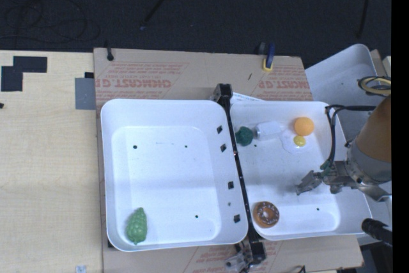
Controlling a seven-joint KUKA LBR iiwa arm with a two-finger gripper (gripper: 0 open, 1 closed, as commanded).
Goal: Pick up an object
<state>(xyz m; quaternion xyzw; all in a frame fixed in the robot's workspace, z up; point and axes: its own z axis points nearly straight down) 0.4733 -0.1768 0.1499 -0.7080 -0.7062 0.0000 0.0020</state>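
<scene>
bench: light wood | 2 white bins on cardboard | bg dark

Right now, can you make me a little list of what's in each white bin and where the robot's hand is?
left bin: a bumpy green thing in the near left corner
right bin: an orange ball, a small yellow thing, a dark green thing by the divider, a clear plastic thing, a brown donut at the near edge
gripper: over the right bin floor, holding nothing
nearest to gripper: the brown donut
</scene>
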